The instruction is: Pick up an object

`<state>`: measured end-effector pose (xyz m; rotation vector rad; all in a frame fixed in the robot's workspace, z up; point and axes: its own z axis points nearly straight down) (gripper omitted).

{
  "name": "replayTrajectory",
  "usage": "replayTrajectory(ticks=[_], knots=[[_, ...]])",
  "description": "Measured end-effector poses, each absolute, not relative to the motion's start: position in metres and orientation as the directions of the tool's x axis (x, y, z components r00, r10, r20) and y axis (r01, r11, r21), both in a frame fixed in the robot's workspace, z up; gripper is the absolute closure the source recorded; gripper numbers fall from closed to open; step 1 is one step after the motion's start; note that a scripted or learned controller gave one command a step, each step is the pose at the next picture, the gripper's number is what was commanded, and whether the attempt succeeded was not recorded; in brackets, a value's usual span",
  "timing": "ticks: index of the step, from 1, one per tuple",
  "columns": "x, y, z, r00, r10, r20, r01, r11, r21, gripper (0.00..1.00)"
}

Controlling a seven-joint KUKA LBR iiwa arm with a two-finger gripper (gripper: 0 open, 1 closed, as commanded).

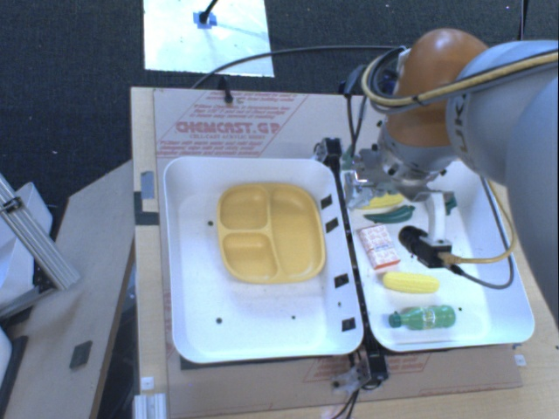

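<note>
Arm (489, 94) reached in from 3 o'clock, jaws low over right bin (515, 308) near 12 o'clock — jaw state: cannot tell. Nothing visibly lifted. Corn cob (410, 282), green bottle (424, 318), small red-and-white box (377, 246) lay in bin — pick not yet done.

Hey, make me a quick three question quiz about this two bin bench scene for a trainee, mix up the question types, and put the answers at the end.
1. True or false: the yellow divided tray lies in the right bin.
2. Multiple choice: which item lies nearest the front edge of the right bin? A) corn cob B) green bottle C) red and white box
3. Fill in: the arm reaches over the ____ bin.

Key:
1. False, it lies in the left bin.
2. B
3. right
</note>
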<state>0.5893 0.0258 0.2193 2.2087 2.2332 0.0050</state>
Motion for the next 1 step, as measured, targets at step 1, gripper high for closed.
replayTrajectory(ticks=[1], knots=[[0.597,0.0738,0.214,-0.011,1.0,0.002,1.0,0.011,0.002,1.0]])
